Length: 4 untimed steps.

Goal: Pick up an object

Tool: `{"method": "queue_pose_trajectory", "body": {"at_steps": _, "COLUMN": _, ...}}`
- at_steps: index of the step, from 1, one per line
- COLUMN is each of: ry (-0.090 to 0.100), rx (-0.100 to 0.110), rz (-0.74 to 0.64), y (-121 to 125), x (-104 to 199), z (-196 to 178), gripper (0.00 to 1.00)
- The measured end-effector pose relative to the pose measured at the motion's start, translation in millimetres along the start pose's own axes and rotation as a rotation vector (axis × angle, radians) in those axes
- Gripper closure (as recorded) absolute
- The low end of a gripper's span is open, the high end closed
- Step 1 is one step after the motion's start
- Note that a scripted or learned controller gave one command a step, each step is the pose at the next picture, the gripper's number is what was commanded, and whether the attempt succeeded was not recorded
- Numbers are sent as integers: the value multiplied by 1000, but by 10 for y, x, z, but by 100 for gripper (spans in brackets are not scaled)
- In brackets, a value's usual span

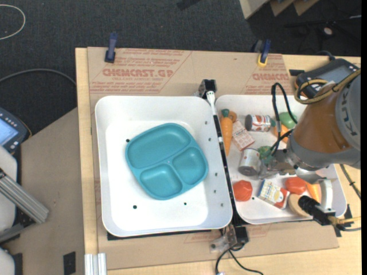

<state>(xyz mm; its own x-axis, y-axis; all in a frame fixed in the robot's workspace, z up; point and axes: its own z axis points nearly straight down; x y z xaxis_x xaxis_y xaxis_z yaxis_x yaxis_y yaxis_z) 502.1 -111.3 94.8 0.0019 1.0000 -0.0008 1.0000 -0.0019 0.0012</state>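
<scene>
My arm comes in from the right over the right-hand bin, the orange band sitting above the wrist. My gripper is down low among the clutter in the middle of that bin. From this slant the wrist covers most of it, so I cannot tell how far apart it stands or whether anything is caught in it.

Just to the left of my gripper lies a small silver can on its side, close enough that it may be touching me, though the view is too poor to be sure. Below it sits a red tomato-like piece, and beside that a small white carton with coloured print. Further back in the bin are a carrot lying along the left wall, a small printed card or packet, and a red-and-white can on its side. A green item sits near the back, partly behind my arm. At the front right there is an orange-red piece and a tan, bread-like shape.

The left-hand bin holds a teal divided plate, lying flat near its middle. Both bins rest on the counter, side by side and touching.
</scene>
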Motion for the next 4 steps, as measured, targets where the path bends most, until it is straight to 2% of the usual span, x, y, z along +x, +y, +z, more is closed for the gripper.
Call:
{"method": "queue_pose_trajectory", "body": {"at_steps": 1, "ry": 2, "rx": -15, "rz": -12, "y": 694, "x": 703, "z": -965, "gripper": 100}}
{"method": "queue_pose_trajectory", "body": {"at_steps": 2, "ry": 4, "rx": -3, "rz": -11, "y": 275, "x": 1466, "z": -1386, "gripper": 100}}
{"method": "queue_pose_trajectory", "body": {"at_steps": 3, "ry": 7, "rx": -18, "rz": -9, "y": -92, "x": 1781, "z": -2944, "gripper": 100}}
{"method": "queue_pose_trajectory", "body": {"at_steps": 4, "ry": 1, "rx": 9, "rz": -3, "y": -210, "x": 1946, "z": -2360, "gripper": 100}}
